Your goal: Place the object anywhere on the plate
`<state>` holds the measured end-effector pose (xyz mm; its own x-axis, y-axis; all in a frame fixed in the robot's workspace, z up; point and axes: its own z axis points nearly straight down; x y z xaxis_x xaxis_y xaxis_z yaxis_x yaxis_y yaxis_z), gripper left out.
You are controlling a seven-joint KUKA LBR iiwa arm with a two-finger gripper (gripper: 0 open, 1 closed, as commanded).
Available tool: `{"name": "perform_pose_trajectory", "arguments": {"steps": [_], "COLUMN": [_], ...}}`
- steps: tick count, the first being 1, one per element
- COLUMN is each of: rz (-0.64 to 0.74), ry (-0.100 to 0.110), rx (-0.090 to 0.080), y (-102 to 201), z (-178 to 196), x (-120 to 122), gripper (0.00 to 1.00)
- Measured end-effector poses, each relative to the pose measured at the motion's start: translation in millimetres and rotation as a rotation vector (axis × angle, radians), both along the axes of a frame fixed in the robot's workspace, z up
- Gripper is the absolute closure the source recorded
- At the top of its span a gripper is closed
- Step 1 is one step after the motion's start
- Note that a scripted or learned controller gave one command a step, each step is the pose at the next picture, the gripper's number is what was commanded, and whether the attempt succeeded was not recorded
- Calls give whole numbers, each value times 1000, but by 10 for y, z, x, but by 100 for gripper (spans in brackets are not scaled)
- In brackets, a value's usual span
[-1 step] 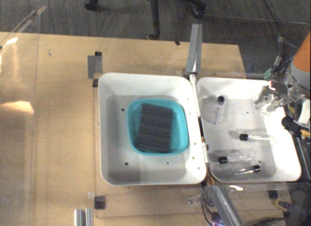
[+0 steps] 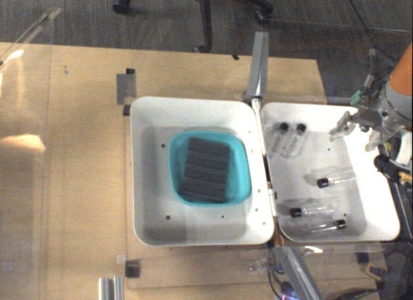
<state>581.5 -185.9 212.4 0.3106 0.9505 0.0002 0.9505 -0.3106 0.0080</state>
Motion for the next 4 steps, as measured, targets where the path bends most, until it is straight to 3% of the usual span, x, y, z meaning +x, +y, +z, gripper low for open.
{"name": "perform_pose_trajectory", "arguments": {"steps": [1,2,4], "rz": [-164,-302,-523], "ry": [-6,-7,-4], "rx": [-1,-1,2], "y": [-18,-94,-142], "z": [1683,2251,2238], "x": [-290,-837,-927], "gripper": [0,0,0]}}
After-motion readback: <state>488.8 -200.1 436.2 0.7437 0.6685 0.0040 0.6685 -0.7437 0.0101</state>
